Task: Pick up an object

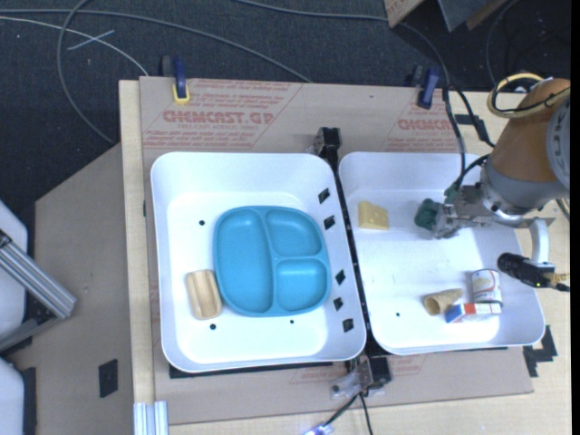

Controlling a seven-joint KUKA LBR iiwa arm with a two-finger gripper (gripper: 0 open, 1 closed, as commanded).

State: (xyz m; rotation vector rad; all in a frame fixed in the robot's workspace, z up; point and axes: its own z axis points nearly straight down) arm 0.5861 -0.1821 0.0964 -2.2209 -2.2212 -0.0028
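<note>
- Green block (427, 214) sits in the right bin (399, 329), at my tool (441, 220); small, probably light and stiff.
- I cannot tell whether the tool is wide, narrow or gripping.
- I'd pinch it across its flat sides.

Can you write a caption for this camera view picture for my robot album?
A robot arm reaches into the right bin, beside a yellow sponge; a blue plate sits in the left bin.

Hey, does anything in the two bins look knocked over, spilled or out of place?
Nothing looks spilled or broken. The blue plate sits flat in the left bin. In the right bin, a small can lies tipped on its side.
</note>
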